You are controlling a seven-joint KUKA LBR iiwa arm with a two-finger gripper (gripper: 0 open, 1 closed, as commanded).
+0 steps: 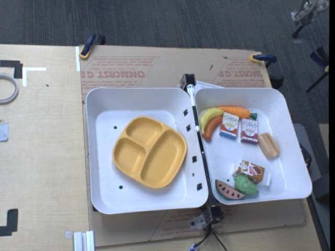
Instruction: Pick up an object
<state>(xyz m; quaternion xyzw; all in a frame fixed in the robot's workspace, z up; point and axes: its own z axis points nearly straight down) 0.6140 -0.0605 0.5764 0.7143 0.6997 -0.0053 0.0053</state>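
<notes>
Yellow plate [150, 151]: three wells, lying alone in the left bin [92, 140].
Right bin [294, 140]: holds every pickable thing; banana [209, 114], carrot [234, 110] and two cartons [229, 125] crowd the far half.
Best target: I'd judge the roll [268, 145], apart from its neighbours with bare floor on both sides.
Trickier: the melon slice [229, 191] is tucked against the near wall, touching a green toy [246, 185].
Gripper [311, 5]: pale shape far back right, well off the bins; too small to tell if it's wide or narrow.
Approach: come straight down, staying off the walls.
</notes>
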